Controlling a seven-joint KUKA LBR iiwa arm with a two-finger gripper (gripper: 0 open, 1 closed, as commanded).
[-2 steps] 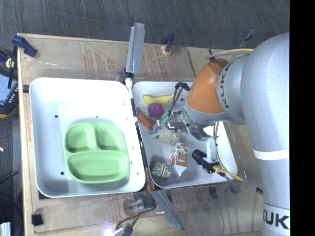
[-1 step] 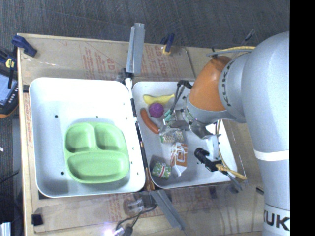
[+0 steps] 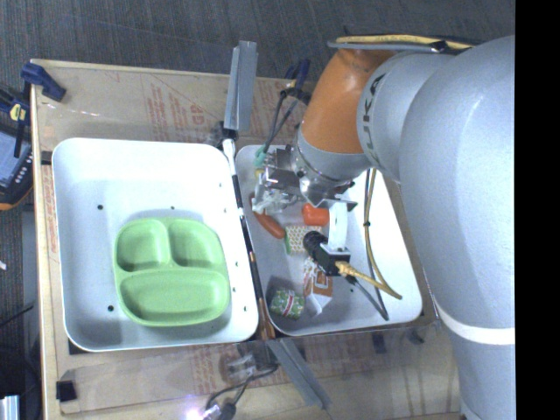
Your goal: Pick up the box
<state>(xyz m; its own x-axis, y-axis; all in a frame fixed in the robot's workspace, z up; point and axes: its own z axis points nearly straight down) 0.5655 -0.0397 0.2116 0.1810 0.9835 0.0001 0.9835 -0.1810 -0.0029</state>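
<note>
**My gripper low over the right bin, box lying nearer the frame's bottom**

My arm [image 3: 455, 164] comes in from the right of the frame and covers much of the right bin [image 3: 394, 265]. Its orange band [image 3: 337, 103] sits in the upper middle. My gripper [image 3: 273, 191] hangs over the upper left part of that bin, close to the wall it shares with the left bin [image 3: 79, 173]. From this angle I cannot tell whether it is released or clenched, and I see nothing that I could call held.

The box [image 3: 318, 282], a small carton with white and orange-brown faces, lies in the lower middle of the right bin. It is below my gripper in the frame and apart from it. Just to its lower left is a round green item [image 3: 285, 303], near the bin's bottom edge.

Closer to my gripper is an orange-red, sausage-shaped piece [image 3: 269, 227], just below it and near the bin's left wall. A red piece [image 3: 315, 214] lies to the right of that. A pale speckled packet [image 3: 296, 238] lies between these two and the box.

In the left bin a green divided plate [image 3: 171, 269] lies flat in the lower middle, with three compartments. Both bins rest on the wooden bench [image 3: 131, 103].
</note>
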